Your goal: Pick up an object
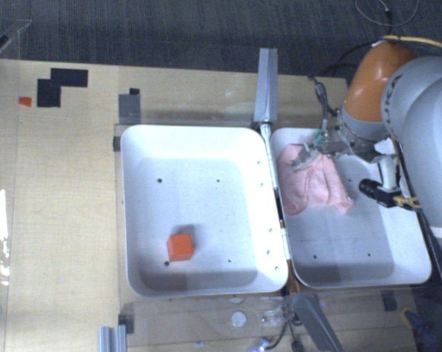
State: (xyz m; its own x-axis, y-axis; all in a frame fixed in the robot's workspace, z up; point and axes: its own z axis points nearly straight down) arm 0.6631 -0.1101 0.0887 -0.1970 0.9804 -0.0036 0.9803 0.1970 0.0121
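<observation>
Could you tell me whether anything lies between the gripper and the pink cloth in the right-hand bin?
Nothing visible does. The gripper sits right at the upper edge of the pink cloth in the right bin, with no other object between them.

Arm (418,108) in from right, gripper (308,155) low.

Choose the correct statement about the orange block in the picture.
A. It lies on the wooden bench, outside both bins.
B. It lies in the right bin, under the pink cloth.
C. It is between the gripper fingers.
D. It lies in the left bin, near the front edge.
D: the orange block rests on the floor of the left bin, toward its near edge, far from the pink cloth in the right bin.
</observation>
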